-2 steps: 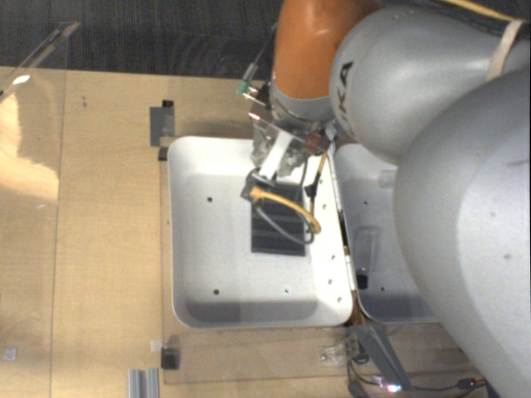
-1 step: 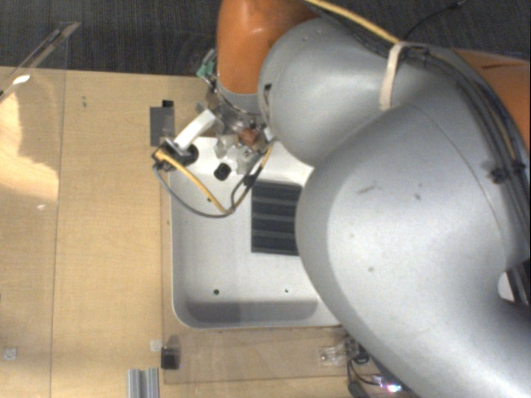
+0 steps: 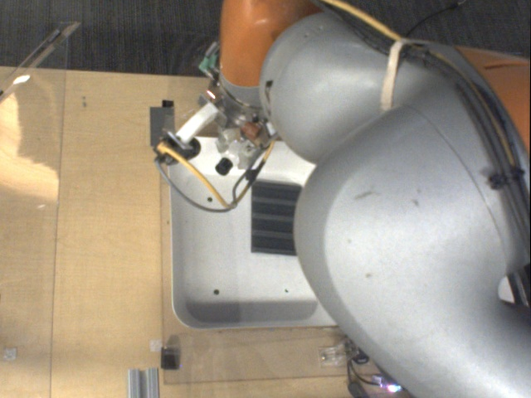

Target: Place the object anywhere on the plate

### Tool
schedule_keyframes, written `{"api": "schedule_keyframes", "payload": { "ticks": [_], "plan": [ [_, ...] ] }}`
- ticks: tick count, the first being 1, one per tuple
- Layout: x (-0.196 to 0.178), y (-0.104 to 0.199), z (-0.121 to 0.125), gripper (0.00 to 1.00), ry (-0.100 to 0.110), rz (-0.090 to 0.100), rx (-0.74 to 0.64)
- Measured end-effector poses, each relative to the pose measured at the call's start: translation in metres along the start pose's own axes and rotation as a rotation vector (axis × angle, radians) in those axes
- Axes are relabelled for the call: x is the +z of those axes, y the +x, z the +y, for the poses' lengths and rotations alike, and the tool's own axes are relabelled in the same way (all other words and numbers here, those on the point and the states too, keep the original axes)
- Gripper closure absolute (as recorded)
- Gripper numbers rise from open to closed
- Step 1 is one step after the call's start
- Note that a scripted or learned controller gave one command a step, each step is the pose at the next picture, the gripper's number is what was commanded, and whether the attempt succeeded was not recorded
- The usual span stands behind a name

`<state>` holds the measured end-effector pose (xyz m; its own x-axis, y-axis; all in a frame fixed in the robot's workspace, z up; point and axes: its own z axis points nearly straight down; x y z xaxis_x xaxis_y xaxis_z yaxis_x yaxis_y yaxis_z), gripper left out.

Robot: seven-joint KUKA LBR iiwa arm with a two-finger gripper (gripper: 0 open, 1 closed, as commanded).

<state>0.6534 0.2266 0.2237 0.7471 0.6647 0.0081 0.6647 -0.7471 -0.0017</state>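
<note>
The grey arm with its orange band point(image 3: 253, 23) reaches in from the right and covers most of the view. Its wrist and gripper point(image 3: 231, 143) hang over the far left corner of the white bin point(image 3: 207, 264), with white and black fittings and a yellow cable looped below. A dark ribbed rectangle point(image 3: 275, 218) lies flat on the bin floor, just below and right of the gripper. The arm's bulk hides the right part of the bin and whatever lies under it.
The wooden bench point(image 3: 83, 222) stretches to the left of the bin. A black bracket point(image 3: 161, 118) stands at the bin's far left corner. A small black block point(image 3: 170, 356) and a metal piece point(image 3: 143, 381) sit by the near left corner.
</note>
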Motion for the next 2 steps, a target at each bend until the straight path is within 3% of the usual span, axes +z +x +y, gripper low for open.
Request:
{"api": "schedule_keyframes", "payload": {
  "ticks": [1, 2],
  "plan": [
    [0.089, 0.009, -0.003, 1.00, -0.001, -0.008, -0.062],
    [0.029, 0.005, -0.008, 1.00, -0.001, -0.004, -0.603]
  ]
}}
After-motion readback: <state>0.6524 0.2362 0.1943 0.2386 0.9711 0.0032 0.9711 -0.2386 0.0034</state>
